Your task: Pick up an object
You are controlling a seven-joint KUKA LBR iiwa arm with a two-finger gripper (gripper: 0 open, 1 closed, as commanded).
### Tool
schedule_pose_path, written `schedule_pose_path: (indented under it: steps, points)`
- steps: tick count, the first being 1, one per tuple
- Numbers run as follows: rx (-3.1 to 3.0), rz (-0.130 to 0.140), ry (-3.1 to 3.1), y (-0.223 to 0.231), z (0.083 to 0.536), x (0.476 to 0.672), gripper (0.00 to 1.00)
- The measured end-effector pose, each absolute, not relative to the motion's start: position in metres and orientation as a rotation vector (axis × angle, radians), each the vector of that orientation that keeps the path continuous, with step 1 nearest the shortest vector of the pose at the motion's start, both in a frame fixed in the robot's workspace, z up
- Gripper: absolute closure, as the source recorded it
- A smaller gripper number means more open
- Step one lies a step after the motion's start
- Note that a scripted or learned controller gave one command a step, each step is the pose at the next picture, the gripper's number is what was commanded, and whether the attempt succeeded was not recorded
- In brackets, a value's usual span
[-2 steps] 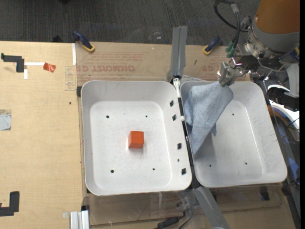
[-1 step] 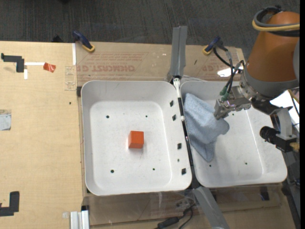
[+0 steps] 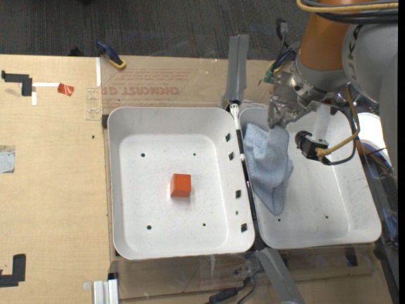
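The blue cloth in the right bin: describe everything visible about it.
The blue cloth is a pale grey-blue piece of soft fabric, rumpled and folded. It hangs in a long shape, wide at the top and narrowing to a rounded point at the bottom. It is at the left side of the right bin, close to the divider between the two bins. Its top edge meets the gripper, which appears to pinch it there; its lower end looks to rest on the bin floor.

Block [image 3: 181, 185] in left bin [image 3: 126, 170]; cloth [image 3: 269, 166] in right bin [image 3: 342, 214].
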State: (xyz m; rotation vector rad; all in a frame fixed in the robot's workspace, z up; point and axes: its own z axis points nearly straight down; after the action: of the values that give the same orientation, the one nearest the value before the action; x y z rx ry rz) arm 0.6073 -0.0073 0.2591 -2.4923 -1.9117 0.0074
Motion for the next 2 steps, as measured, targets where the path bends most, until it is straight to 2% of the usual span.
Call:
schedule_pose_path:
  steps: [1, 2]
  points:
    - [-2.547, 0.007, -1.838, -0.041, 0.210, 0.649, 1.00]
    - [-2.314, 0.005, -2.124, -0.112, 0.159, 0.651, 1.00]
